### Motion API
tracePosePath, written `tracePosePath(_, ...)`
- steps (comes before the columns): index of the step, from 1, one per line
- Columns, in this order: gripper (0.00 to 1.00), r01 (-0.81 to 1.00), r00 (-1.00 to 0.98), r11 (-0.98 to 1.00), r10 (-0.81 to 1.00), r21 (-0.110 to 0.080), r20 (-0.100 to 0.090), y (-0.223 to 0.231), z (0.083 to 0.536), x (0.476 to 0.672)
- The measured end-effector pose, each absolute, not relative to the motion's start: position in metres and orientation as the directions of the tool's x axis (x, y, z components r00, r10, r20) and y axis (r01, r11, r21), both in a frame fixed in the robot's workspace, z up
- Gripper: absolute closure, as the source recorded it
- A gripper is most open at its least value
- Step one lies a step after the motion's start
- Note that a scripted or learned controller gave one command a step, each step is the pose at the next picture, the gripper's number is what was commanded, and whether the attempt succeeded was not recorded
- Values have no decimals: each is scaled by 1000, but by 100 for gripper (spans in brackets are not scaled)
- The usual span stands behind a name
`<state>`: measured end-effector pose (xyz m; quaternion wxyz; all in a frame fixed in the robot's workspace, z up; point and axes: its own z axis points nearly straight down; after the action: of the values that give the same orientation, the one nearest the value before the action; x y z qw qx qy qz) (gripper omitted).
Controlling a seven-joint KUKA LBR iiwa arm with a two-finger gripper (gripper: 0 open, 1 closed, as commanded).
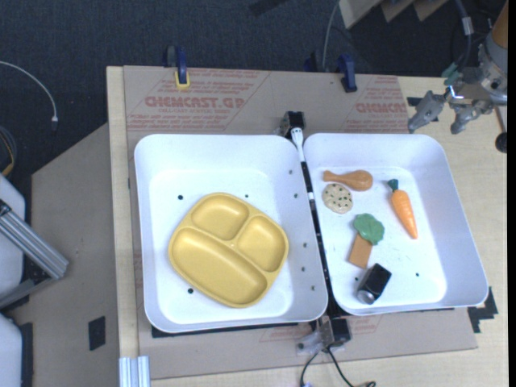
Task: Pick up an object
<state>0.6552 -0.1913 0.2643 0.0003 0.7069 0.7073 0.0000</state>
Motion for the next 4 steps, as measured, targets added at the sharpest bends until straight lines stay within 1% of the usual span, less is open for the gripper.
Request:
tracePosePath(1, 0, 1000, 0, 0, 1000, -5, 0, -199, 215, 649)
tracePosePath(2, 0, 1000, -2, 2, 1000, -5, 1, -197, 169, 656)
tracePosePath(3, 0, 1000, -1, 1, 1000, -7, 2, -187, 113, 650)
tracePosePath(4, 100, 1000, -2, 2, 1000, 3, -1, -188, 129, 653)
